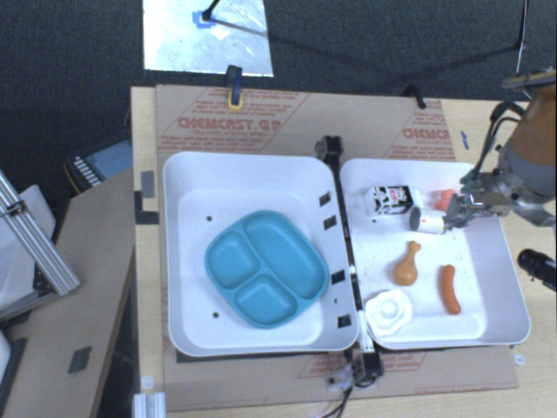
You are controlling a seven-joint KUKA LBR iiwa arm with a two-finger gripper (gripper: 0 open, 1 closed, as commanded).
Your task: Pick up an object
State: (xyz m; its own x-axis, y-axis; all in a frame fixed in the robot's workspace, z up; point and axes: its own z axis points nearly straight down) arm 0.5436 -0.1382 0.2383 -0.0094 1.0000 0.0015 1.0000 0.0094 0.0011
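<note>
**Reaching in, nothing lifted yet**

My gripper (454, 214) hangs low over the right bin (509, 259), just beside the white cylinder (427, 222). I cannot tell how it is set; that spot is murky. The sausage (449, 288), drumstick (406, 264) and carton (388, 199) lie untouched. The grasp and lift remain.

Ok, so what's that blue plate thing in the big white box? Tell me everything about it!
The blue tray looks like smooth plastic, a light turquoise, with rounded corners. It is split into three hollows: two larger ones and a smaller one. It lies flat, turned at a slant, on the floor of the left white bin, roughly in the middle. The hollows look bare. It touches just the bin floor.
</note>
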